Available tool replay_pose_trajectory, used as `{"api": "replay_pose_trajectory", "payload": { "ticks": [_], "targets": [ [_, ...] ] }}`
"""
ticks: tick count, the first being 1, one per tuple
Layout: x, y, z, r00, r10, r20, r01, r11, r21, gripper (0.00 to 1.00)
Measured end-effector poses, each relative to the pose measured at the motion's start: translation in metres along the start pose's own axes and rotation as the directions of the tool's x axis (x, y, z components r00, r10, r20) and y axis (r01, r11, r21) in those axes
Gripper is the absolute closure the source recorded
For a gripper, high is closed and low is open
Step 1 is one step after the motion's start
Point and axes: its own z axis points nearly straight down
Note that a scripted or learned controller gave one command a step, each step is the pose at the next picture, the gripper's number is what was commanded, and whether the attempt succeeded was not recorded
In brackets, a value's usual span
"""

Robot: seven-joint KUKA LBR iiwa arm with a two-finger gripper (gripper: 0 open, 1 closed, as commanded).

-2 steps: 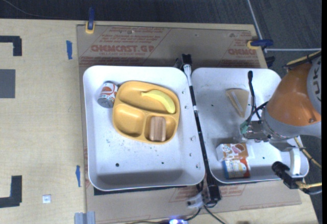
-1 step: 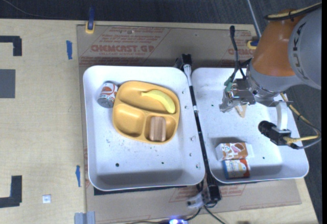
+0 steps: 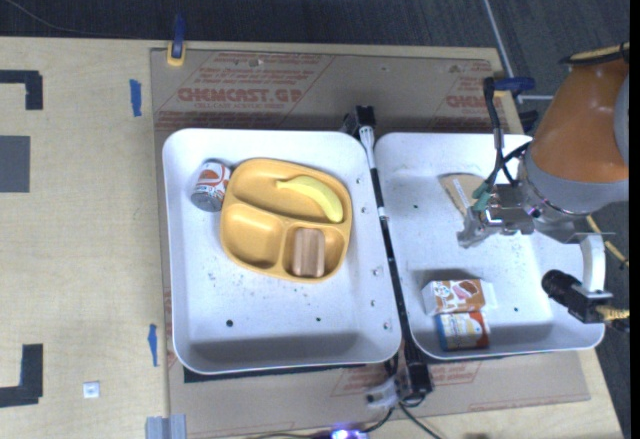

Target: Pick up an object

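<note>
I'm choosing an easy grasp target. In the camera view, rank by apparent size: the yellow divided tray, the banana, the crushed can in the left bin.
1. yellow divided tray, by far the largest.
2. banana, lying in the tray's upper compartment.
3. crushed can, beside the tray's upper left edge; close to the banana's area, so this ranking is unsure.

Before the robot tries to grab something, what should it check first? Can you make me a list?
1. Something to grab in the right bin: ok, a carton and a can lie near its front edge.
2. Tool over that bin: ok, it hangs above the middle, behind the carton.
3. Tool lined up over the carton: not ok, it is off toward the back.
4. Tool holding anything: cannot tell.
5. Carton and can apart: not ok, they touch, so grabbing one may nudge the other.
6. Left bin: ok, the yellow tray with the banana sits away from the arm.
</note>
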Motion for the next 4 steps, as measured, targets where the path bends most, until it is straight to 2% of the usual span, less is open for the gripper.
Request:
{"api": "replay_pose_trajectory", "payload": {
  "ticks": [1,2,3,4],
  "targets": [
    [0.000,0.000,0.000,1.000,0.000,0.000,0.000,1.000,0.000,0.00],
    [-0.031,-0.023,0.108,1.000,0.000,0.004,0.000,1.000,-0.018,0.00],
    [-0.030,-0.021,0.098,1.000,0.001,0.005,-0.001,1.000,-0.023,1.00],
    [0.080,-0.030,0.020,1.000,-0.002,-0.001,0.002,1.000,-0.003,1.00]
  ]
}}
